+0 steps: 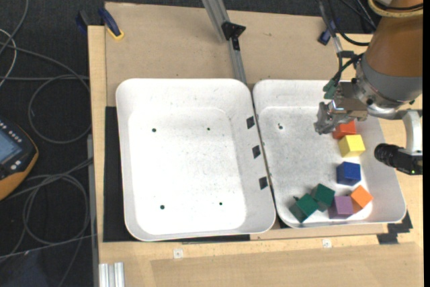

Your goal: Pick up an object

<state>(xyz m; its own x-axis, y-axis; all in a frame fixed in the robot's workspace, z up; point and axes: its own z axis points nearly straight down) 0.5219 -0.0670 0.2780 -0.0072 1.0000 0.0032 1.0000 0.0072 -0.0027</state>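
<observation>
The right bin (289, 144) holds several small blocks. A red block (347, 129) lies by the gripper, with a yellow block (351, 144) just below it. A blue block (349, 173) sits nearer the front. Two green blocks (314, 201), a purple block (342, 205) and an orange block (361, 196) cluster along the front rim. My gripper (326, 121) hangs low over the right bin's upper right part, just left of the red block. Its finger gap is hidden from this angle, and I see no block in it.
The left bin (181, 151) sits beside the right one, with black clips (256, 151) on the shared rim. A grey metal bar (215, 3) slants down from the top to the bins' back edge. Cables lie on the floor at left.
</observation>
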